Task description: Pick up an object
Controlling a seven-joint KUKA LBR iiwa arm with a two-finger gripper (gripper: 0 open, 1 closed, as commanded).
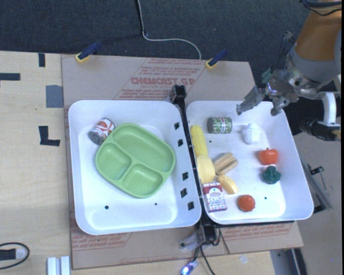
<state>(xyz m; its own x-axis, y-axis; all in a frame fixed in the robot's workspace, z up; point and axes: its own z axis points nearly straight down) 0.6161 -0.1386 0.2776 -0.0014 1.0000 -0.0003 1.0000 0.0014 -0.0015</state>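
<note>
— Where is your pincer (258, 103) hanging right now?

— I'm holding it over the far edge of the right bin (295, 153), fingers spread wide apart, nothing between them.

— What are you going for?

— I'm judging the nearest candidates to be the white lump (251, 133), just near of my fingertips, and the small can (219, 125) lying on its side to its left.

— What's worrying you?

— The can is lying on its side, so I'm expecting it to roll if one finger touches first. The white lump is sitting close to the bin's far wall, and I'm risking a finger catching that rim on the way down.

— And the rest?

— The corn cob (198, 140), the yellow piece (204, 168) and the bread roll (225, 164) are touching one another near the divider; I'm likely nudging neighbours there. The tomato (268, 156) and the green piece (271, 175) are standing freer.
</note>
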